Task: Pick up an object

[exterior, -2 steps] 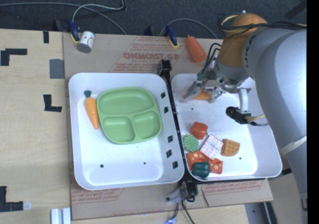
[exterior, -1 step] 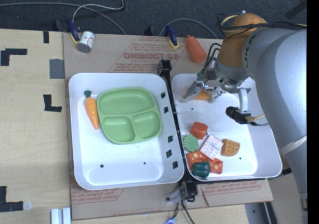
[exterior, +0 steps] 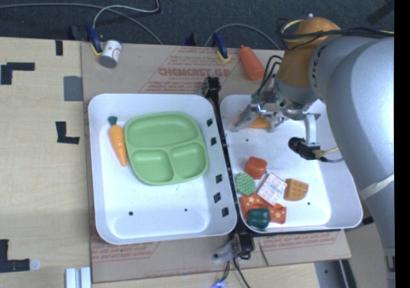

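My gripper (exterior: pixel 258 120) hangs low over the far left part of the right bin (exterior: pixel 333 203), open, its fingers spread. A small orange-yellow piece (exterior: pixel 260 124) lies between the fingertips on the bin floor; I cannot tell whether they touch it. Nearer the front of this bin lie a red-orange block (exterior: pixel 255 166), a green dotted disc (exterior: pixel 245 184), a white and pink patterned packet (exterior: pixel 272 186), a brown waffle piece (exterior: pixel 296 189), a red piece (exterior: pixel 254 203) and a dark green lump (exterior: pixel 259 218).
The left bin (exterior: pixel 102 171) holds a green divided plate (exterior: pixel 168 147) and a toy carrot (exterior: pixel 117 143). Behind the bins on the cardboard lie an orange cone-shaped toy (exterior: pixel 251 63) and a small white can (exterior: pixel 110 53). The grey arm (exterior: pixel 365 107) covers the right side.
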Controlling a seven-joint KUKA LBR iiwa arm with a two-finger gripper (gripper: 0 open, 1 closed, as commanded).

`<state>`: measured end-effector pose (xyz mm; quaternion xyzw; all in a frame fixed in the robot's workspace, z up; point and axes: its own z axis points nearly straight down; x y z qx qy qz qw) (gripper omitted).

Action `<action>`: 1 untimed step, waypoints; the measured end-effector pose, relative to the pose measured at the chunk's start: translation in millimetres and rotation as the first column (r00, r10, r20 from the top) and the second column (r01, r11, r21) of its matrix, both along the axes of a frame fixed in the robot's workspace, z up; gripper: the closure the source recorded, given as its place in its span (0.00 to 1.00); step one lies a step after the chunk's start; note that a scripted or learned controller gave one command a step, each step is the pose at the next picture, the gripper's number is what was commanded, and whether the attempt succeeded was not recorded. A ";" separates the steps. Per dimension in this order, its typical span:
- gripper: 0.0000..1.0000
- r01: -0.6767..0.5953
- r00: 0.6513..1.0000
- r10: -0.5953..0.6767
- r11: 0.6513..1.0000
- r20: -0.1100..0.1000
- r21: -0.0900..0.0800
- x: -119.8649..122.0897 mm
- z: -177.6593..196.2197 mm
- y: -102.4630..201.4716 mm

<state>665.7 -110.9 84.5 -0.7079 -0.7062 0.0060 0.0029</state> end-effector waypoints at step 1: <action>0.00 -0.004 1.000 0.004 1.000 -0.003 0.010 0.6 0.0 -11.2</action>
